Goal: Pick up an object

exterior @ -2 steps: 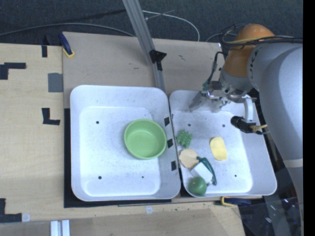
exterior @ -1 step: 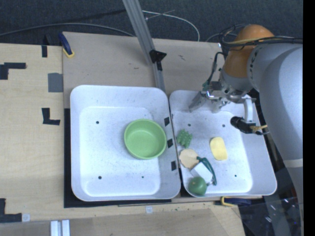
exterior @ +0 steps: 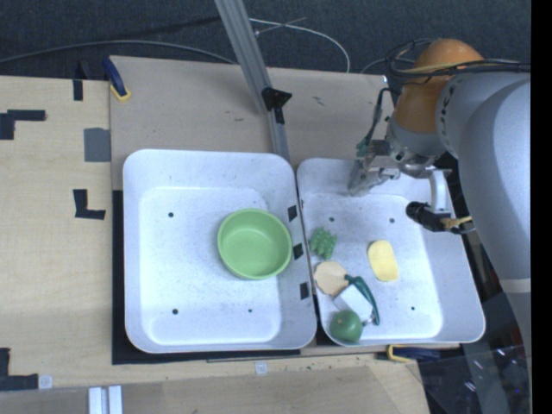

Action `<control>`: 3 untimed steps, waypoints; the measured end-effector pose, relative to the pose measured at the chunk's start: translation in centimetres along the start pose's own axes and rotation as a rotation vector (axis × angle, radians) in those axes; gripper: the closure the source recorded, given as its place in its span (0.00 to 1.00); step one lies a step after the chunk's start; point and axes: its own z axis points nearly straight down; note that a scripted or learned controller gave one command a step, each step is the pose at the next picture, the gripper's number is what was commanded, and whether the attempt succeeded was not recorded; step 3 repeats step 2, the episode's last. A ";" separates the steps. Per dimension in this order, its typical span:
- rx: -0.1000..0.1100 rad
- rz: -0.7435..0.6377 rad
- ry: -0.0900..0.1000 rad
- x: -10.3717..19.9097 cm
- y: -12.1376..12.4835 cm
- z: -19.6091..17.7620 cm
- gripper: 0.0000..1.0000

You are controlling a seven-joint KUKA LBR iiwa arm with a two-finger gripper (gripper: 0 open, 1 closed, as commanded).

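Observation:
My gripper (exterior: 360,182) hangs over the far edge of the right bin (exterior: 448,291), with nothing visible between its fingers. Below it in that bin lie a small green bumpy piece (exterior: 323,243), a yellow oval piece (exterior: 383,260), a tan round piece (exterior: 329,277), a white block with a dark green handle (exterior: 358,297) and a green ball (exterior: 347,325). All of these lie apart from the gripper, toward the bin's near side. A green bowl (exterior: 254,243) sits upright in the left bin (exterior: 164,231).
A grey pole (exterior: 250,59) slants up from between the bins at the back. Cables loop over the dark floor behind the bench. The arm's grey body (exterior: 492,171) covers the right bin's far right corner. Black tape marks sit on the bench at the left.

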 end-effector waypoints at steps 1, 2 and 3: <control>-0.013 0.001 0.001 0.2 0.2 -4.3 1.00; -0.013 0.001 0.000 0.1 0.5 -8.6 1.00; -0.013 0.001 0.000 0.1 0.5 -8.6 1.00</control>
